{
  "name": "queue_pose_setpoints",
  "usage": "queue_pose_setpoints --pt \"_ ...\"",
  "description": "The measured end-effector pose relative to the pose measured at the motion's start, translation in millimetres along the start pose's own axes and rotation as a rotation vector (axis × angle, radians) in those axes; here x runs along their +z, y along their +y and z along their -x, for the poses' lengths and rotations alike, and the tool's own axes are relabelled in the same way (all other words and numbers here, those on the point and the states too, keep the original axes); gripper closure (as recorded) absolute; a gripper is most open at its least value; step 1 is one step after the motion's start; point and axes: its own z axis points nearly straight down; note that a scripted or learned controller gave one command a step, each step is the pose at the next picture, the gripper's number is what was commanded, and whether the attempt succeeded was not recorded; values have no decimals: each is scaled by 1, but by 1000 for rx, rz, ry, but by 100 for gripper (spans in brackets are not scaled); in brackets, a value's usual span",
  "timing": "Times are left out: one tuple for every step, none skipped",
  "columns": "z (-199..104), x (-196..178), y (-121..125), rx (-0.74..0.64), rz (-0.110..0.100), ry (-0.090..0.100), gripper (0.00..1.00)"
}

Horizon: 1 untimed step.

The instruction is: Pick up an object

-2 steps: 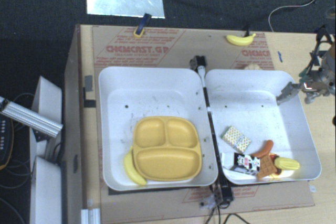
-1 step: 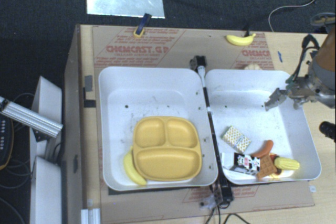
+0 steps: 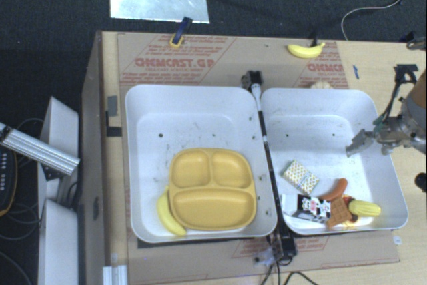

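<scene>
Grey and two-fingered, the gripper (image 3: 369, 141) hangs over the right shallow white bin (image 3: 320, 110) near its right wall, fingers spread wide with nothing between them. Both bins sit side by side on a cardboard-covered table (image 3: 200, 57) above dark carpet. A yellow plastic banana (image 3: 305, 49) lies on the table behind the bins. Near the right bin's front wall, well below and left of the gripper, lie a small patterned packet (image 3: 300, 176), a black-and-white toy (image 3: 313, 207) and an orange sausage-shaped toy (image 3: 333, 190). The left bin (image 3: 147, 110) holds a yellow divided plate (image 3: 212, 187).
</scene>
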Motion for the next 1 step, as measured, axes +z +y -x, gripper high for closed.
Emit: queue_pose_setpoints --pt "-40 -1 7 -3 1 1 0"
